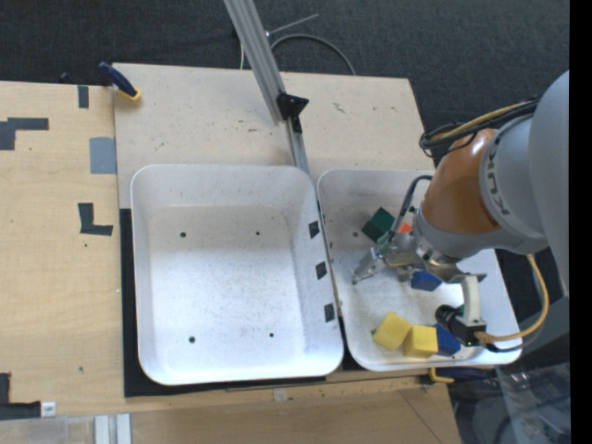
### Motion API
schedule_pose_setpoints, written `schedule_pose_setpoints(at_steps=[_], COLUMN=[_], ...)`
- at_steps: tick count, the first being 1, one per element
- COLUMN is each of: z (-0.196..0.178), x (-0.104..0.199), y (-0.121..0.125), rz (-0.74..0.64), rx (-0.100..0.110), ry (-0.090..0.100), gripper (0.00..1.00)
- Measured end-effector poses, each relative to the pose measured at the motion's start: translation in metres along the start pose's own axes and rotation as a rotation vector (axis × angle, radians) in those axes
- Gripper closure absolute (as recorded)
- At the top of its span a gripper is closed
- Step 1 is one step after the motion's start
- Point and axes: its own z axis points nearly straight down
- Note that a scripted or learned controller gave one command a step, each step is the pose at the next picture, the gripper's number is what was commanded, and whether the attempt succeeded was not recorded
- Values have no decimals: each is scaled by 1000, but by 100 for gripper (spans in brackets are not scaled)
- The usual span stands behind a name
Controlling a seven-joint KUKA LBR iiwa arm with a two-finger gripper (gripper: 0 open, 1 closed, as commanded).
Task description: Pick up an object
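My gripper [368, 265] hangs low over the middle of the right bin [344, 192], reaching in from the right under the orange-banded wrist. A green block [377, 223] lies just beyond it, toward the bin's far side. A small blue piece [425, 282] shows right beside the wrist. Near the front wall of the bin sit two yellow blocks [392, 331] [423, 341] with a blue block [448, 342] against them. Nothing is visible in the gripper's grasp.
The left bin [148, 188] adjoins the right one along a shared wall. A slanted metal pole [264, 58] ends at a black bracket above the bins' junction. A blue-and-yellow tool [120, 81] lies at the bench's far left corner.
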Motion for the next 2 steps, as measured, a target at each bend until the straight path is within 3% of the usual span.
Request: schedule_pose_setpoints(at_steps=[1, 2], z=[-13, -55], x=[1, 3], y=[2, 1], rz=[-3, -1], rx=[-5, -11], ry=[1, -1], gripper=[100, 100])
